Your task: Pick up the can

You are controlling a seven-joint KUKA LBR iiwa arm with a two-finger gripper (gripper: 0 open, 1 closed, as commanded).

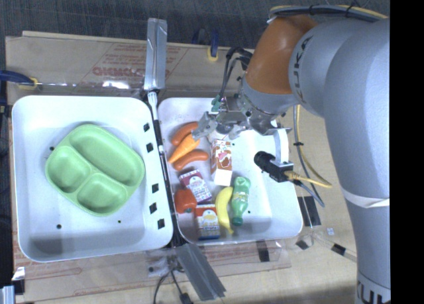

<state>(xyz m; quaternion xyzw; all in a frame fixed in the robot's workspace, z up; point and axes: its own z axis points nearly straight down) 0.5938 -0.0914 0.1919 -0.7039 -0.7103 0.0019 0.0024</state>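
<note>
– Lying on its side in the right-hand shallow white bin (281, 220), is that the small dark-red and white can (194, 184)?

– It looks so, though the label is too small to read. It sits left of the bin's middle, just below the lower of two orange carrots (187, 157) and touching a red rounded piece (184, 200) on its lower left.

– What lies around it?

– A white and red upright carton (222, 161) is just to its right. Below it are a smaller printed carton (207, 222), a yellow banana (225, 210) and a green plastic bottle (240, 199), packed side by side.

– And the arm?

– The grey arm (344, 97) reaches in from the right, its orange band bent over the bin's upper right corner. The wrist points down and to the left, with the gripper (222, 121) at the top of the bin, just above the carton and beside the upper carrot, apart from the can.

– Wide or narrow?

– I cannot tell; that metal end is a blur of parts. Nothing is seen held in it.

– The other bin?

– The left white bin (26, 183) holds a light green divided plastic plate (95, 167).
</note>
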